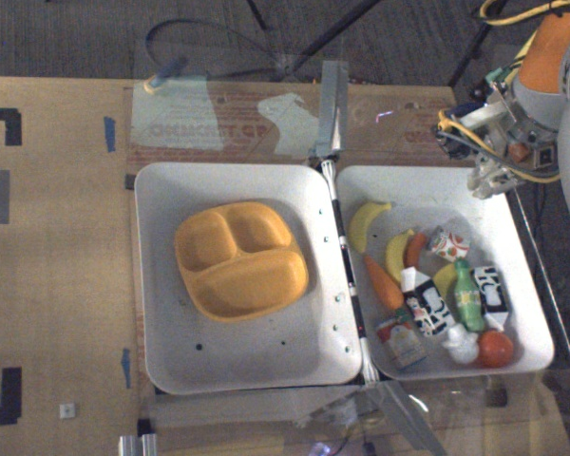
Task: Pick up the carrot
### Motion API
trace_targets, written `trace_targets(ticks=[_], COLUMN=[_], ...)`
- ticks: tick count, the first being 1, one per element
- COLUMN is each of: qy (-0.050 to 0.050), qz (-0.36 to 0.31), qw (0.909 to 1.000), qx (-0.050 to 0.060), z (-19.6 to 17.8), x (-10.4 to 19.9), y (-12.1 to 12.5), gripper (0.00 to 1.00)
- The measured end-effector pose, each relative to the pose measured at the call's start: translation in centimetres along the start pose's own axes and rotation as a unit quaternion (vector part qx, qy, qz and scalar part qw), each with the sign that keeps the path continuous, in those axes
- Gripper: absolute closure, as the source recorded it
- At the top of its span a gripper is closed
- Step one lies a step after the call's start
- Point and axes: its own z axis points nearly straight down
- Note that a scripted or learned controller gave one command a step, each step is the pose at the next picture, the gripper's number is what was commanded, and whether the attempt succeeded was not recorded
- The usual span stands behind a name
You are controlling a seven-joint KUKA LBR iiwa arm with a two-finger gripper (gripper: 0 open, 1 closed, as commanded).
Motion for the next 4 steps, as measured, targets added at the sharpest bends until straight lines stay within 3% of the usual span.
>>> trace_targets(ticks=[1, 2, 3, 4], qy=[-0.001, -0.001, -0.003, 0.001], qz=[0.019, -0.017, -0.107, -0.145], qw=[0.9998, 0.9998, 0.9943, 0.9894], qx=[0.000, 0.000, 0.002, 0.003], z=[-8.2, -10.7, -1.9, 12.4], x=[-4.9, -6.1, -3.2, -2.9], y=[-0.2, 5.4, 5.8, 5.6], gripper=[1.00, 1.00, 1.00, 1.00])
